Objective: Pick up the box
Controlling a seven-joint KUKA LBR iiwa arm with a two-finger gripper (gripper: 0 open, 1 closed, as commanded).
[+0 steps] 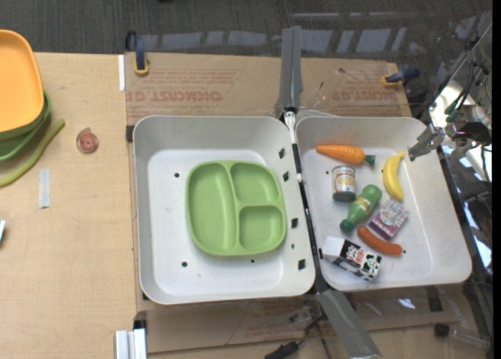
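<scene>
Now the reach is just being begun: the gripper (423, 145) is seen at the right bin's (438, 249) 2 o'clock rim, open or closed cannot be told, and must be brought over the black-and-white box (356, 257) at 7 o'clock.

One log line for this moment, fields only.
gripper: over right bin's far right rim, holding nothing seen | box: lying in right bin, near-left corner | green plate: in left bin
</scene>
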